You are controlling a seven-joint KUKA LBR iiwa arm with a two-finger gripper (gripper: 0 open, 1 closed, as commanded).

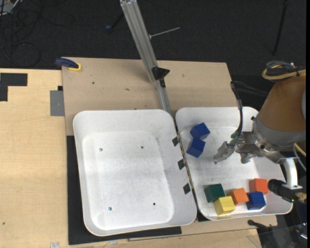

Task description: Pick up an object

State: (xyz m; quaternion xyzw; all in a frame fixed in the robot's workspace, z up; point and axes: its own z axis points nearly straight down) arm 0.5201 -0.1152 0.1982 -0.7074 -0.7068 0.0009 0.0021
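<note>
The right bin [215, 113] holds two blue blocks, one [199, 130] near its left wall and another [195, 147] just below it. Along the bin's front lie a green block [214, 192], a yellow block [225, 204], an orange block [239, 196], a small blue block [256, 200] and a red-orange block [259, 185]. My gripper [233, 154] hangs over the middle of the right bin, to the right of the two blue blocks and above the front row. Its fingers [221, 154] are spread open with nothing between them.
The left bin [80, 123] sits beside the right one, with black clips [180, 164] along the shared wall. A slanted aluminium bar [142, 40] rises behind the bins. The arm's grey body [283, 107] covers the right bin's far right side.
</note>
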